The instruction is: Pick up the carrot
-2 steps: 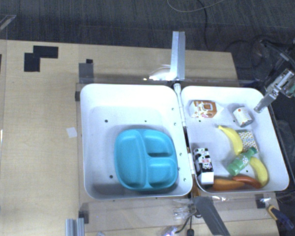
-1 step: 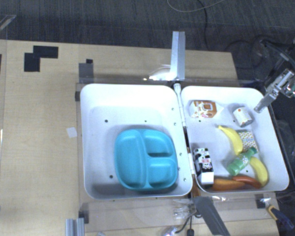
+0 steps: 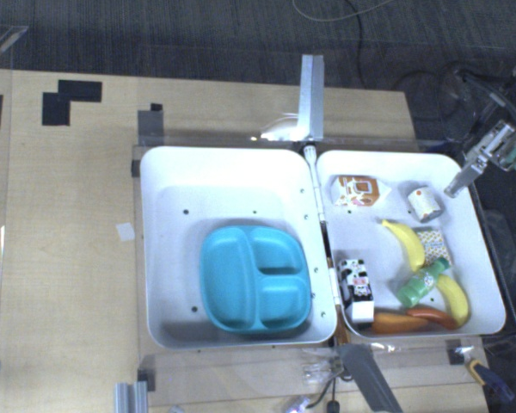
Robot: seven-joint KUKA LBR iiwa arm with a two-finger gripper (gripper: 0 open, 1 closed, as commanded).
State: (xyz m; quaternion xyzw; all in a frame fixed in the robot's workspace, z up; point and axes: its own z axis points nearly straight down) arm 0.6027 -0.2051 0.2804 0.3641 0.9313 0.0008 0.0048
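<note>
Grey metal marks our gripper (image 3: pixel 461 181), which hangs over the far right rim of the right bin (image 3: pixel 492 269), well apart from anything it could lift; the view here is too small and slanted for us to tell how it is set, though nothing appears to be in it. Nearest to it sits a small white cup (image 3: pixel 422 203), and just beyond that a flat packet (image 3: pixel 356 191) printed in orange. Moving toward the near wall, we pass a banana (image 3: pixel 406 241), a green bottle (image 3: pixel 422 284) and a second banana (image 3: pixel 452 296). The carrot (image 3: pixel 413 318) lies flat along the near wall, touching that wall, beside a small black-and-white box (image 3: pixel 356 284). We judge that its snug spot will make closing around it awkward. The left bin (image 3: pixel 181 196) holds a blue divided tray (image 3: pixel 255 278).
</note>
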